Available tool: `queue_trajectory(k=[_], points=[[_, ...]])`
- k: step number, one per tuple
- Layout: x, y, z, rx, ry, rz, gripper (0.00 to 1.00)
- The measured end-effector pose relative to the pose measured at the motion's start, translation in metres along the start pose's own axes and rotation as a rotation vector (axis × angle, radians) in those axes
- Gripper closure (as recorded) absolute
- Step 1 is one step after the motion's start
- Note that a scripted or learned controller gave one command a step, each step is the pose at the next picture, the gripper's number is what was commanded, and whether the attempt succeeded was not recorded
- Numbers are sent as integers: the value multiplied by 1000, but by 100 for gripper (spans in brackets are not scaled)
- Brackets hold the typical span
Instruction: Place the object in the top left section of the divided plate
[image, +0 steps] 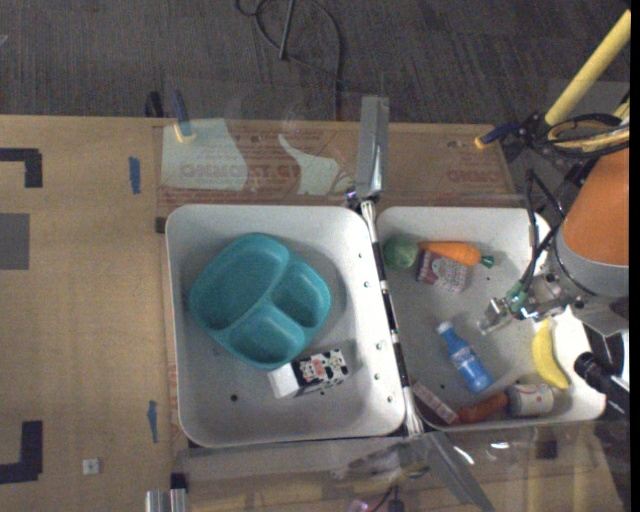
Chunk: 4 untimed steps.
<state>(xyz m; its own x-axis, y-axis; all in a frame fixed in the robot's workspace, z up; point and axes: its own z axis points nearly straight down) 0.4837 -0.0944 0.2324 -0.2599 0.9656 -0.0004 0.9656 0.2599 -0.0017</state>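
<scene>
Arm (600, 225) | claw (505, 310) over right bin (520, 350) | holds nothing visible

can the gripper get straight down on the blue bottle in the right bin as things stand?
Probably yes. The blue bottle lies flat on bare floor of the right bin, apart from the snack packet above it and the items along the bottom wall. The gripper hangs just to its right with nothing between them.

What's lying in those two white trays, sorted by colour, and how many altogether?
Teal: 1, divided plate
Black-and-white: 1, carton
Green: 1, round fruit
Orange: 1, carrot
Blue: 1, bottle
Yellow: 1, banana
Total: 6, leaving out unclear items
</scene>
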Motion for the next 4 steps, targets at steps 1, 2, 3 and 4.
queue_trajectory(k=[1, 2, 3, 4], points=[[-60, -22, 126, 4, 3, 228, 100], [-82, -19, 71, 2, 2, 289, 100], [15, 26, 19, 2, 1, 176, 100], [59, 10, 4, 4, 3, -71, 100]])
